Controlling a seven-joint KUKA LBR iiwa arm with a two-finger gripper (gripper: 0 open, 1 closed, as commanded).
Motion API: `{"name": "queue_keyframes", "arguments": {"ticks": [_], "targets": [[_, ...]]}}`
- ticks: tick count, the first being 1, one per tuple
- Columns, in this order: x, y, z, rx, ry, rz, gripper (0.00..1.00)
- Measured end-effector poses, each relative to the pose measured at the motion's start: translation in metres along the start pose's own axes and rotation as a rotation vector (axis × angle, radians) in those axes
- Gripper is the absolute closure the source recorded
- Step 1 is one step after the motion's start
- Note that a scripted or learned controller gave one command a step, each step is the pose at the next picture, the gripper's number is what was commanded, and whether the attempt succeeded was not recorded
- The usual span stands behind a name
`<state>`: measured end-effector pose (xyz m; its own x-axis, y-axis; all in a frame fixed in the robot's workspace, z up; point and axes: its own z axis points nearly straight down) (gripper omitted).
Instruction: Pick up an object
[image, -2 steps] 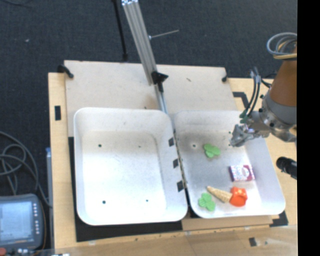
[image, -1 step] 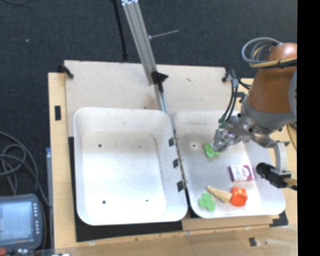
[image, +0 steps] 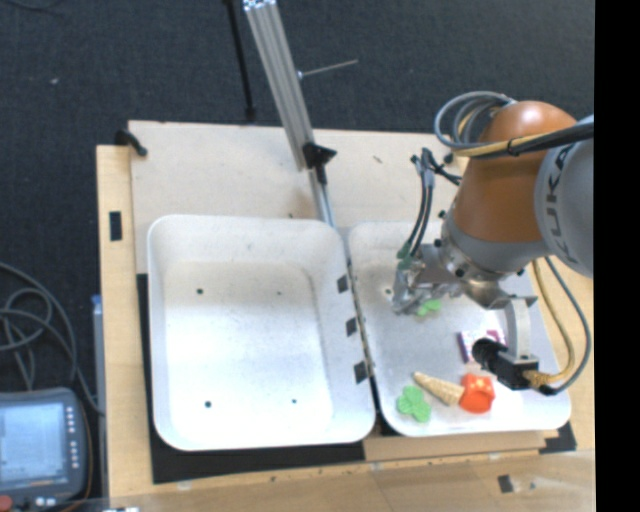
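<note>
Grey metal and an orange band are most of what I see of the arm (image: 510, 180), which reaches in from the right and hangs over the right-hand shallow white bin (image: 372, 250). Its two-finger gripper (image: 412, 298) points down toward the upper middle of that bin's floor. I cannot tell from here how the gripper is set; the wrist and its cables crowd that spot.

Right at the gripper's tip I see a small pale green piece (image: 428, 309), touching or very nearly touching the tool, but I cannot tell whether it is gripped or just lying on the bin floor beside it.

The other things lie nearer the front edge of the same bin, well apart from the gripper: a green clover-shaped toy (image: 413, 403) at the front left, a tan cone-shaped piece (image: 436, 387) just beside it to the right, and an orange rounded block (image: 476, 393) touching the cone's wide end. A small purple and white item (image: 466, 345) sits between these and the arm, partly behind a black fitting (image: 502, 362) on the arm.

The left-hand shallow white bin (image: 160, 300) sits alongside, its wall against the right bin's.
</note>
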<state>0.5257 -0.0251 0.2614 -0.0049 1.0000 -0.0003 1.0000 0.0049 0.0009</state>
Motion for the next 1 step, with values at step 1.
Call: {"name": "queue_keyframes", "arguments": {"ticks": [1], "targets": [[0.0467, 0.0022, 0.009, 0.002, 0.0, 0.0, 1.0]]}}
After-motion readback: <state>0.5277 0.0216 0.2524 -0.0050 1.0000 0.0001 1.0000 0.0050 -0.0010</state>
